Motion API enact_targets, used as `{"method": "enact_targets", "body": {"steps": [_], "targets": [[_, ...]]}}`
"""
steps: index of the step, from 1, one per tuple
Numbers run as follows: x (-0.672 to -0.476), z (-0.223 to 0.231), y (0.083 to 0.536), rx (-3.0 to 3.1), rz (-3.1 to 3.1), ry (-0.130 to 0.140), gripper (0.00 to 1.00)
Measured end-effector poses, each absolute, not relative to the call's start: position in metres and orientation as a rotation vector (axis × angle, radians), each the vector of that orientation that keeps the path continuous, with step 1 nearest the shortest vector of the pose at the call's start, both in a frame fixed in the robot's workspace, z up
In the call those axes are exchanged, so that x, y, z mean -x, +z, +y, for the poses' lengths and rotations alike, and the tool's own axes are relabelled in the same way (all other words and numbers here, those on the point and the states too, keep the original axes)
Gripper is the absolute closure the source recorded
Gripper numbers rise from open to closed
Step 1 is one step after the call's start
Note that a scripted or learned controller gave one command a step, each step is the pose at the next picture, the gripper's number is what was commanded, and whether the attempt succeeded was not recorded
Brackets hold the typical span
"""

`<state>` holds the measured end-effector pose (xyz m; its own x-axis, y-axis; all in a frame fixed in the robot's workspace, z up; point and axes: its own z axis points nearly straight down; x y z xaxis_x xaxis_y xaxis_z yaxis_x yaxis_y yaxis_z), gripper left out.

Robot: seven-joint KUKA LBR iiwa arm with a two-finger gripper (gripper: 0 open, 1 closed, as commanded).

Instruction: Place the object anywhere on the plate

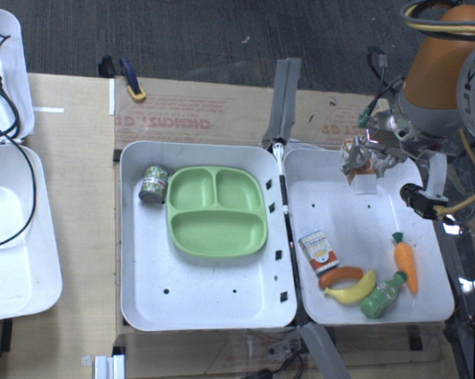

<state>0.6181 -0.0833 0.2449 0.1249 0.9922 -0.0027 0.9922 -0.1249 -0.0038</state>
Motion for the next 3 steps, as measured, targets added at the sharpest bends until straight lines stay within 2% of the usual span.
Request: {"method": "enact_targets", "body": {"steps": [1,2,3], "targets": [[-0.613,-0.019,0.19,2.251,-2.187,0.007,1.0],[-0.567,0.052,0.191,2.183,-2.256,0.006,1.0],[-0.567,0.052,0.191,2.185,-2.255,0.005,0.0]]}}
